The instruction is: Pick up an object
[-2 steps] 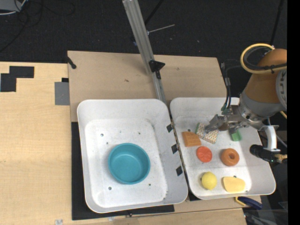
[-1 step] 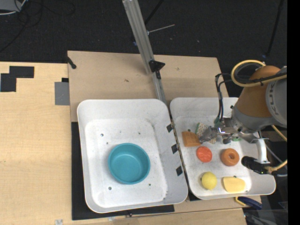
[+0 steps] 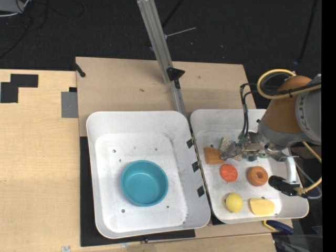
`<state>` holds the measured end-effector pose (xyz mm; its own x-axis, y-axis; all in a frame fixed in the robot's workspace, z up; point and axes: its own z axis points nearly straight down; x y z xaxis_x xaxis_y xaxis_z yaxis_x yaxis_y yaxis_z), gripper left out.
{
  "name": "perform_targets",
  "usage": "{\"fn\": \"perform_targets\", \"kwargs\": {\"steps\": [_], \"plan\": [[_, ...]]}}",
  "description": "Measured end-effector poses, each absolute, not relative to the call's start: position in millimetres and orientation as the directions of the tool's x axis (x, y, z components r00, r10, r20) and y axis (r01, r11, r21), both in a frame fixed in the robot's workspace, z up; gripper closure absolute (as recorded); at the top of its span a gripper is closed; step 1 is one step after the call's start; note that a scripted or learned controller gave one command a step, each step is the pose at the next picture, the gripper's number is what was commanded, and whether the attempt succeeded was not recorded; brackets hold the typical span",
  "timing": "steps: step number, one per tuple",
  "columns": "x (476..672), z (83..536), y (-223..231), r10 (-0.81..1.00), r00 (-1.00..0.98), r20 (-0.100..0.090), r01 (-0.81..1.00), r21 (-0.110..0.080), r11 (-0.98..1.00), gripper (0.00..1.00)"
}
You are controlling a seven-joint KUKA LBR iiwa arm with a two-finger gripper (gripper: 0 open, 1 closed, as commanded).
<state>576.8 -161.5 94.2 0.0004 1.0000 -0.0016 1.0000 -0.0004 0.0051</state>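
Reaching in from the right, the arm [image 3: 286, 114] hangs low over the right bin [image 3: 210, 121]. Its end effector [image 3: 231, 151] sits just beside a tan block [image 3: 211, 155], but whether it is spread or pressed together I cannot tell. Near it lie a red ball [image 3: 228, 172], a brown ring [image 3: 257, 176], a yellow ball [image 3: 234, 202] and a yellow block [image 3: 261, 206], all apart from each other. A teal bowl [image 3: 145, 182] stands in the left bin [image 3: 105, 125] on the bench [image 3: 121, 83].
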Motion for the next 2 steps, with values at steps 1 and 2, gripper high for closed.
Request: {"fn": "perform_targets", "kwargs": {"steps": [1, 2], "plan": [[576.4, 103, -162, 1.000, 0.001, -0.001, 1.000, 0.004, -0.001, 1.00], [577.3, 146, -165, 1.000, 0.000, -0.001, 1.000, 0.003, 0.000, 1.00]]}}
